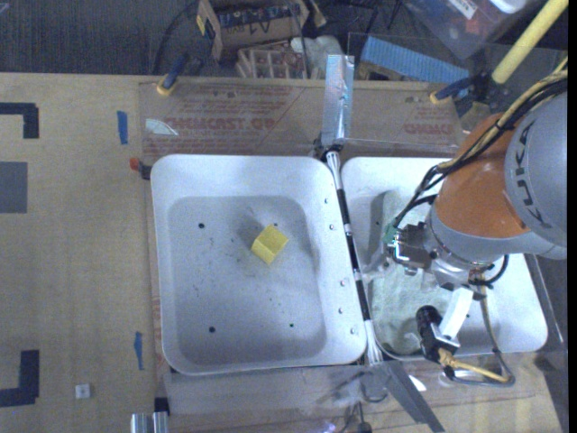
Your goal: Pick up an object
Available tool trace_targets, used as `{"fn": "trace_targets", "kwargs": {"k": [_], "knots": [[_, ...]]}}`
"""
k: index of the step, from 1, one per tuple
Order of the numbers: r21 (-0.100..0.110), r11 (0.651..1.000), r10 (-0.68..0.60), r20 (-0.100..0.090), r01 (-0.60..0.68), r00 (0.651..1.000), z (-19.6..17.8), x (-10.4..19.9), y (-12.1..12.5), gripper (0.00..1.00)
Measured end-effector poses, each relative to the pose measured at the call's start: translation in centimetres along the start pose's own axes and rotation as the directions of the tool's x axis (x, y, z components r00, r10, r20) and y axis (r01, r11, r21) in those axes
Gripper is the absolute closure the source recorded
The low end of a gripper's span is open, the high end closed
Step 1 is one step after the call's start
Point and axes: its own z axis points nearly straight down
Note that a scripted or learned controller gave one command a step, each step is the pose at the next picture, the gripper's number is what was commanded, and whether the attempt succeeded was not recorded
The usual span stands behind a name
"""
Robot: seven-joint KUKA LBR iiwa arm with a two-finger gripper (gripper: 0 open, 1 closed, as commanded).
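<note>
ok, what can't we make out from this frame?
- Right shallow white bin: camera view, the grey and orange arm covers much of its floor.
- Pale crumpled material in that bin: partly under the arm, cannot be identified.
- Dark specks in the left shallow white bin: too small, holes or marks unclear.

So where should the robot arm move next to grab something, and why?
Probably a short swing across the wall between the bins, toward the yellow block. The block lies alone and in plain sight in its bin, while the arm hangs over the other bin, apart from it.
</note>
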Motion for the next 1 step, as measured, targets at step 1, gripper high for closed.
{"fn": "trace_targets", "kwargs": {"k": [1], "knots": [[-0.002, 1.0, 0.003, 0.001, -0.003, 1.0, -0.95, -0.1, 0.09, 1.0]]}}
